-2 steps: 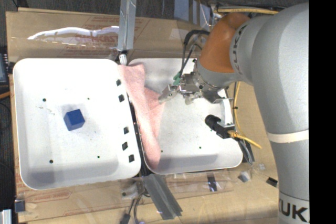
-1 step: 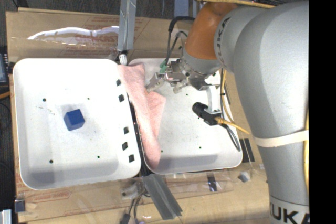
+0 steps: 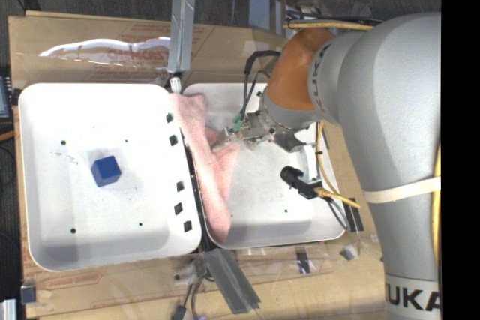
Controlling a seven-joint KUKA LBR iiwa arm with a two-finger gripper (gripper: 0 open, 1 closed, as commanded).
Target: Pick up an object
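Arm: nearest the camera, a broad grey body filling the right side, with an orange band above the wrist; it reaches in from the right and bends down over the right bin.
Gripper: low over the upper left part of the right bin, right at the cloth's edge; whether it is released, clenched or grasping cannot be told, since the wrist and cables crowd that spot.
Cloth: pink, draped in a long strip along the left wall of the right bin, from the top corner down almost to the bottom edge; one fold bulges out toward the gripper and looks touching or just beside it.
Cube: blue, small, on the floor of the left bin, left of centre, well apart from the gripper.
Left bin: white, shallow, with small dark dots on its floor and dark square marks along its right wall.
Right bin: white, touching the left bin along the shared middle edge; its lower floor is bare.
Black part: a dark piece with a yellow-tipped cable, hanging beside the arm over the right half of the right bin.
Bench: brown cardboard under both bins, with a clear plastic strip near its top edge.
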